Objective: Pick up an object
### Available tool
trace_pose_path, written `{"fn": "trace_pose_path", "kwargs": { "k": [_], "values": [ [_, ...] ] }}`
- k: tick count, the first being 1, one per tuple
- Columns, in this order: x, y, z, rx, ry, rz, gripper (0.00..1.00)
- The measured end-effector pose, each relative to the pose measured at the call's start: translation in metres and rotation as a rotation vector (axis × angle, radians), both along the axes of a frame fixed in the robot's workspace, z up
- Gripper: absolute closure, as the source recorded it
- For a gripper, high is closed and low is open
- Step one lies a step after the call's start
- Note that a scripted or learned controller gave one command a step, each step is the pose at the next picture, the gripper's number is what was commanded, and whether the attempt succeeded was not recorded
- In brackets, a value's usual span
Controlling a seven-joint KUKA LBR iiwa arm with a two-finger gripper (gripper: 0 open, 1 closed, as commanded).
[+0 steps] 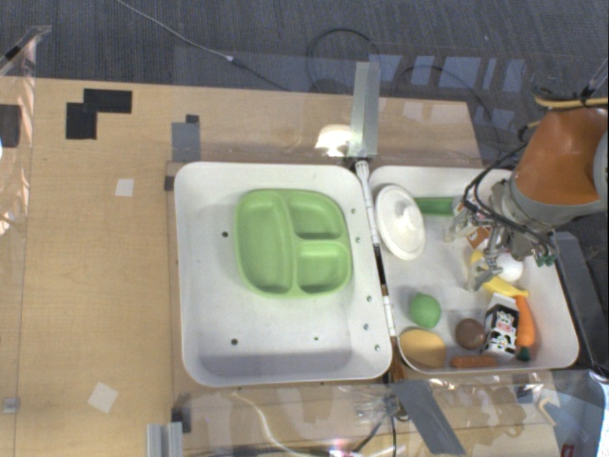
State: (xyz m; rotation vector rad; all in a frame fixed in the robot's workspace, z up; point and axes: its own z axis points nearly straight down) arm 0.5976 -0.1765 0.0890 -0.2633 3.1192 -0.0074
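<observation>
Camera view looks down on the desk (86, 284), wood-toned, with two white bins side by side. Left bin (205, 350) carries a green divided tray (290, 241) near its middle, the tray's long side running 12 to 6 o'clock. Right bin (447, 279) holds the small items. The arm (566, 160) comes in from 3 o'clock, its orange band uppermost, wrist pointed down into the right bin's 3 o'clock half. The tool (490, 250) hangs among clutter there; whether it is spread or pinched cannot be told.

A white lid (400, 222) lies against the bin's 9 o'clock wall, with a green cylinder (435, 206) behind it, long axis 9 to 3. Toward 6 o'clock sit a tan potato (423, 347), a green ball (425, 309), a brown ball (469, 333) and a printed carton (501, 329). A carrot (524, 324) lies just beside the carton, long axis 12 to 6. A yellow piece (502, 287) lies just below the tool, near a white egg (512, 270).
</observation>
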Motion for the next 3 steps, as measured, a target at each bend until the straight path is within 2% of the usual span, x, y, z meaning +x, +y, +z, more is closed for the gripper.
{"fn": "trace_pose_path", "kwargs": {
  "k": [1, 2, 3],
  "values": [
    [-0.028, 0.071, 0.001, 0.002, -0.002, 0.116, 0.0],
    [-0.023, 0.072, 0.016, 0.0, -0.016, 0.121, 1.0],
    [0.043, 0.027, 0.2, -0.002, -0.013, 0.068, 1.0]
  ]
}}
